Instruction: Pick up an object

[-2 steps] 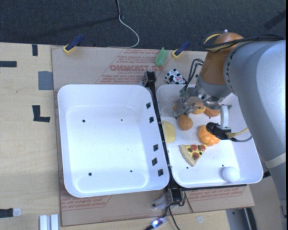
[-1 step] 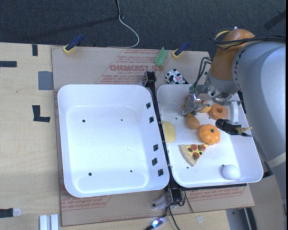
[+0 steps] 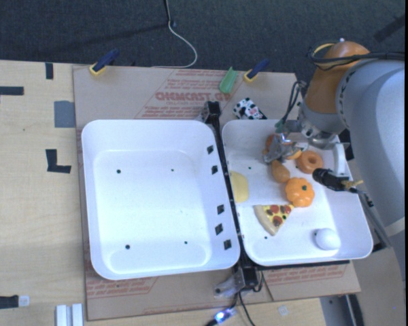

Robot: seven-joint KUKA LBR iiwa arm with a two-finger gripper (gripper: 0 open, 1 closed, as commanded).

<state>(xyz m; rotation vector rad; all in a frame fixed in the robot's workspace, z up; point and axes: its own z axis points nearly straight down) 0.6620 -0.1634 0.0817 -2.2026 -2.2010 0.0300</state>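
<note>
Camera view: gripper (image 3: 280, 147) low among toy food in right bin (image 3: 353, 229).

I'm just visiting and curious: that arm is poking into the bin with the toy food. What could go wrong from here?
1. The pincer is down among crowded items: a doughnut, a brownish piece and a small pumpkin lie close together, so it may nudge neighbours or grab none.
2. The white ball near the right bin's front rim could roll if bumped.
</note>
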